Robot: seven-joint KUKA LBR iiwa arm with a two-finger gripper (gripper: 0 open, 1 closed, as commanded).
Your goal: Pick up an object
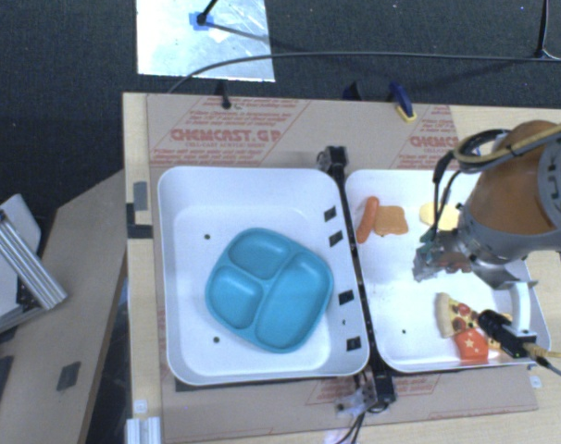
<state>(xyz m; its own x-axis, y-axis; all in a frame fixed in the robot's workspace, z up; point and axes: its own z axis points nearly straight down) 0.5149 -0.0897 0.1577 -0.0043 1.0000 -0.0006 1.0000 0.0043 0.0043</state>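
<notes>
Toy food lies scattered in the right bin: a carrot and an orange piece near its far-left corner, a yellow piece by the far wall, and a pizza slice with a red item near its front-right corner. The gripper hangs low over the middle of this bin, between the far group and the pizza slice, with the grey and orange arm behind it. Nothing visible sits in its grasp, and whether it is spread or closed is too dark and blurred to tell (so no pick can be credited yet). The left bin carries a blue divided plate. By my reading, choosing, grasping and lifting all remain.
</notes>
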